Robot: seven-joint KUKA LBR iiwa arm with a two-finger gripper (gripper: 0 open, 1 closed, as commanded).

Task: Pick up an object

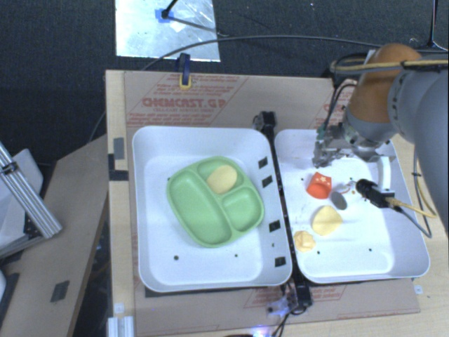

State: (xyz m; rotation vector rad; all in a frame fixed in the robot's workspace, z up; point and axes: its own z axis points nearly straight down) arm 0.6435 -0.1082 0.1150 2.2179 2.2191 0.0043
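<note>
Camera view: the gripper (322, 159) hangs low in the right bin (365, 262), near its back-left corner and just behind the red object (319, 186). Its closeness suggests that piece is the intended pick. Whether the pincer is released or clenched cannot be told from this angle, and nothing is visibly held. The red object lies on the bin floor, with a small grey object (339, 201) just beside it and a pale yellow lump (326, 220) and a smaller yellow piece (304, 241) nearer the front, loosely scattered for grasping. In the left bin (151, 209), a green divided tray (203, 216) holds a yellow item (223, 180) in one compartment, well apart from the arm.
</note>
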